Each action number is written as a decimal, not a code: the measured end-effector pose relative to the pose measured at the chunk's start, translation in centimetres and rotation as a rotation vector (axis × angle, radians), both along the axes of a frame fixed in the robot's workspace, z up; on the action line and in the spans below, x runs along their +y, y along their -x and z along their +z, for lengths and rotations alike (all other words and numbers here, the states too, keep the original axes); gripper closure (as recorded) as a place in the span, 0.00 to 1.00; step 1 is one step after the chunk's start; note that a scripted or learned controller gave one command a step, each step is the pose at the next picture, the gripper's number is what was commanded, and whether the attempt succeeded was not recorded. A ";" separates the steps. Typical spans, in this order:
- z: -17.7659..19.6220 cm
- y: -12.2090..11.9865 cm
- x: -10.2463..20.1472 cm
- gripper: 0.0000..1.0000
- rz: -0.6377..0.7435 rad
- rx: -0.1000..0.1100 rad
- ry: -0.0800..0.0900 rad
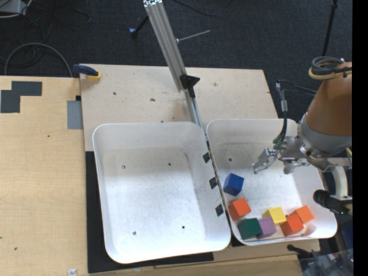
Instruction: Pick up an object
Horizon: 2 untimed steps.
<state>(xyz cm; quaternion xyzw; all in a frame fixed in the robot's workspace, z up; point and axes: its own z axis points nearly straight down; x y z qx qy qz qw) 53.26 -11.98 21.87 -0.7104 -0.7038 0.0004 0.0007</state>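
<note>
My gripper [263, 160] hangs over the middle of the right bin [247, 132], reaching in from the right. It looks open, with nothing between its fingers. A blue cube [233, 184] lies below and to the left of it, apart from it. Along the bin's front edge sit an orange cube [239, 207], a green cube [249, 228], a purple cube [267, 226], a yellow cube [277, 214] and two more orange cubes [291, 223] [305, 214].
The left bin [149, 200] adjoins the right one along a shared wall with black clips [212, 182]. A slanted metal post [169, 45] rises behind the bins. The arm's grey and orange body [330, 119] stands over the right bin's right edge.
</note>
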 end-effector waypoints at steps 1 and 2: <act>11.7 4.1 1.1 0.00 0.011 -0.007 0.001; 12.1 3.8 3.9 0.00 0.011 -0.001 0.000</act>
